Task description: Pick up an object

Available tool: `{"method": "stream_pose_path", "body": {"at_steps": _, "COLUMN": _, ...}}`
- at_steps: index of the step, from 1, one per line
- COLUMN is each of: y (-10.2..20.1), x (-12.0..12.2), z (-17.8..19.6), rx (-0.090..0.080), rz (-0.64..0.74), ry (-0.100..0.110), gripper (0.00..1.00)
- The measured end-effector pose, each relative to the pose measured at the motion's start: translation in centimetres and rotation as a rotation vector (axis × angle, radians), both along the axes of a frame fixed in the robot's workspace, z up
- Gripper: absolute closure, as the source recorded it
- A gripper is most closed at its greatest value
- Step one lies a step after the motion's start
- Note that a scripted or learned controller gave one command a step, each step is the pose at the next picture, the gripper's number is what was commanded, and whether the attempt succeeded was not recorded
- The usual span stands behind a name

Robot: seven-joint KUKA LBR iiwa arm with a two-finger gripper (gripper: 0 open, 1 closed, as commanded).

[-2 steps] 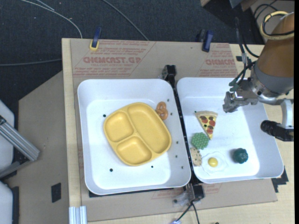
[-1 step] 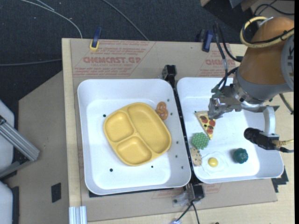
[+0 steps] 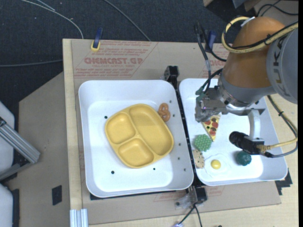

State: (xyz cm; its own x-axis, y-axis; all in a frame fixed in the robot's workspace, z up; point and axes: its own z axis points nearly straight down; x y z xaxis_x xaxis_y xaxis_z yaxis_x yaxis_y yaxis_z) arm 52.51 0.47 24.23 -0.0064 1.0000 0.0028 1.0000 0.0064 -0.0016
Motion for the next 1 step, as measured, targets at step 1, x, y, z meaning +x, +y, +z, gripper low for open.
{"method": "stream_pose_path", "body": {"at_steps": 1, "y": 5.22, "x": -0.42, "z": 0.28, "rx": -0.001, "rz": 0.0, "ry": -0.002, "gripper": 1.0}}
